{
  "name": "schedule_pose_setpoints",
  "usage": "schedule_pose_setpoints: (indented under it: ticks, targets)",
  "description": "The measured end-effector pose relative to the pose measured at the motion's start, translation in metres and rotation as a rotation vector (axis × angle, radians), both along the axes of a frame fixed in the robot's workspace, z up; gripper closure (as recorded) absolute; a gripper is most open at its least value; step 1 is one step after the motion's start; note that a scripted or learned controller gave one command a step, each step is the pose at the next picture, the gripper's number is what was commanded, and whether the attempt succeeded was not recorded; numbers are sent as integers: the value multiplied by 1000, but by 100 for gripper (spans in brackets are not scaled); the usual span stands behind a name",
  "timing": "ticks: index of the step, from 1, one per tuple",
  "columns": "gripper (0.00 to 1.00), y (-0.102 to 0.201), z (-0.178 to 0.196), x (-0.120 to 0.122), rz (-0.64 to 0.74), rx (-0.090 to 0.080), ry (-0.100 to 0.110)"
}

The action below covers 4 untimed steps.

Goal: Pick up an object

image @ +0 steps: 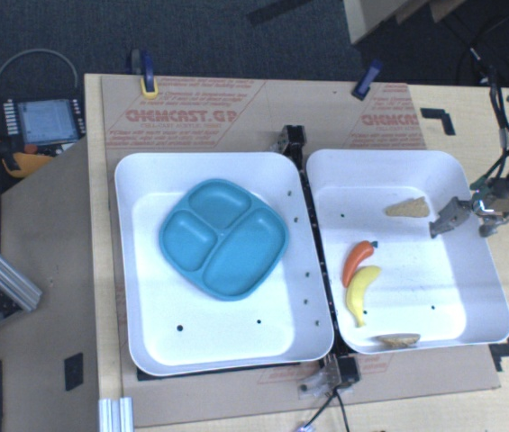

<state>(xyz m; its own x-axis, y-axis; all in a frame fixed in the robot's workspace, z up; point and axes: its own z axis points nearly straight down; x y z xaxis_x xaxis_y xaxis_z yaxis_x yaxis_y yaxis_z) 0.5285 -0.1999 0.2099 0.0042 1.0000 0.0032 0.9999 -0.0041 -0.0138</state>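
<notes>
My hand (452, 214) sits over the right edge of the right bin (470, 327), low near the rim, holding nothing. Whether it's spread or pressed together I can't tell, too small and dark from here. Candidates all lie in the right bin: a tan chunk (407, 208) just left of my hand, nearest; a red pepper (358, 259) and a banana (360, 293) touching end to end near the bin's middle-left; another tan piece (398, 339) at the front wall. The left bin (146, 331) has a blue tray (224, 238), flat and wide, bad pick. Best bet, I think: go for the tan chunk, short move left, come straight down and centre on it so it doesn't skid toward the back wall. The banana is a fair second choice, but approach across its narrow width, and mind the pepper touching it. The front tan piece hugs the wall, likely to jam, skip it.
</notes>
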Motion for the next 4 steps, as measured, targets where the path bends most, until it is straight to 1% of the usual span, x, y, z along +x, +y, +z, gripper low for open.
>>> schedule_pose_setpoints:
  ticks: [1,2,3,4]
  targets:
    - [0,1,7,3,4,-4,-14]
    - [0,4,-35,-2,4,-3,-12]
    - [0,1,-96,-6,3,-1,-11]
    - [0,2,-127,-7,4,-1,-9]
